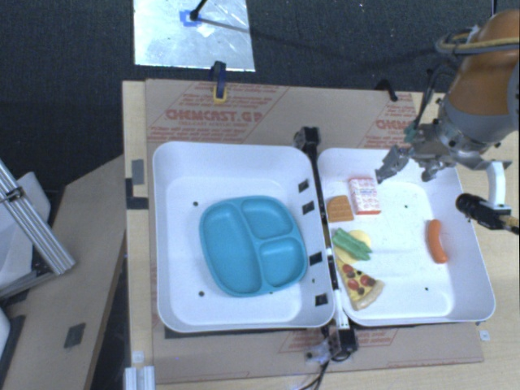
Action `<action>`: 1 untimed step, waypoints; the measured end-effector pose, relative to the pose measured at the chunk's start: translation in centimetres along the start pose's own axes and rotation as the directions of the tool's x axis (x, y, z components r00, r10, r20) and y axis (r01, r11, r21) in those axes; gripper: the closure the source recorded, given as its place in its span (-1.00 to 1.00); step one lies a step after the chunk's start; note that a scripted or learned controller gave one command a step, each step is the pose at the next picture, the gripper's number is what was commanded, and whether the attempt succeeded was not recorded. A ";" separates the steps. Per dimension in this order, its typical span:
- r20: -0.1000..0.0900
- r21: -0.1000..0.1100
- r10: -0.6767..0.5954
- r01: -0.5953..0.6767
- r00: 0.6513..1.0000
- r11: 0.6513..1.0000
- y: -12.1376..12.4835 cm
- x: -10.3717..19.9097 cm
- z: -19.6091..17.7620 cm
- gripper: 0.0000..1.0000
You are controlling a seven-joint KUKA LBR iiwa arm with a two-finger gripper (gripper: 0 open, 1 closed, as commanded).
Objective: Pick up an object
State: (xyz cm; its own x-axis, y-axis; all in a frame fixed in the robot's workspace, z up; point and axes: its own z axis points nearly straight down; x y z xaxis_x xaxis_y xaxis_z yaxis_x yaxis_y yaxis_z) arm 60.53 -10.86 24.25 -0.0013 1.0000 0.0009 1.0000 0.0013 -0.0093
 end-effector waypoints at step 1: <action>0.002 -0.011 -0.002 0.002 1.000 1.000 0.2 0.0 -0.6 -1.00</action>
State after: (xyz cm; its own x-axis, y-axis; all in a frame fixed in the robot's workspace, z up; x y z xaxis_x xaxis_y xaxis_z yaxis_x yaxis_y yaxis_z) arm 60.74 -10.85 24.81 -0.0031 1.0000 -0.0006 1.0000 0.0031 0.0015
